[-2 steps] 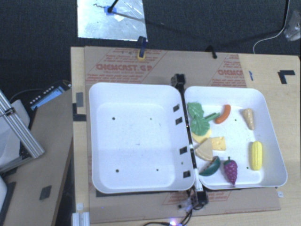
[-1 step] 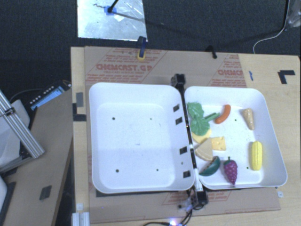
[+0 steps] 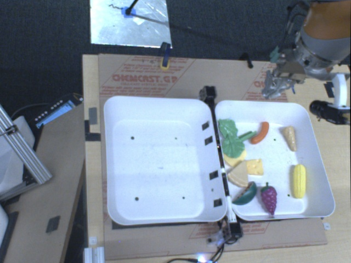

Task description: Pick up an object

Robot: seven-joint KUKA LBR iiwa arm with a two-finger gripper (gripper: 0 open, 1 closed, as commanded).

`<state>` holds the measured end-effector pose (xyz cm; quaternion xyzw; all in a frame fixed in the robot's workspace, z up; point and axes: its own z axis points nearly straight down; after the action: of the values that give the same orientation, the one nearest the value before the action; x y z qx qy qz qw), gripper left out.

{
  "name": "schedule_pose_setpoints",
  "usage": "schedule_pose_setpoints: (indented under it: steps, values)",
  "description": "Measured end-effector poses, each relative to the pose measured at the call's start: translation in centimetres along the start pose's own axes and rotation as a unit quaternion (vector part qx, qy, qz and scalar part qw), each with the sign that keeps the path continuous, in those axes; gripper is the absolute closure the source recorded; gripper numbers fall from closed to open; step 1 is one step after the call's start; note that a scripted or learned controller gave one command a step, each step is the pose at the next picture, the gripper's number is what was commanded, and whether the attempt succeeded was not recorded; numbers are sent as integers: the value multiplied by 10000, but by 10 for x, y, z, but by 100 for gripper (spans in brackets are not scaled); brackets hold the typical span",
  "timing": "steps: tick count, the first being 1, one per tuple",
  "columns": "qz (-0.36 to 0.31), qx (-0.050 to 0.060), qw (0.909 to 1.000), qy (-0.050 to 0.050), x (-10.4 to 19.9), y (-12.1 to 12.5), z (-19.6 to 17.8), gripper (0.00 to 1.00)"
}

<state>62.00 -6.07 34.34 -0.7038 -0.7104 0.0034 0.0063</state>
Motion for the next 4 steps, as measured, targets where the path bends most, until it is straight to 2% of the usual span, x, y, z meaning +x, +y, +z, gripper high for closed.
schedule_pose_setpoints:
  steps: [1, 2, 3, 4]
  values:
    - [17, -111, 9999, -26, 4, 50, -35, 100]
    - [17, -168, 9999, -29, 13, 46, -186, 100]
    - [-36, -88, 10000, 2, 126, -32, -193, 100]
    - [53, -94, 9999, -31, 82, 33, -191, 100]
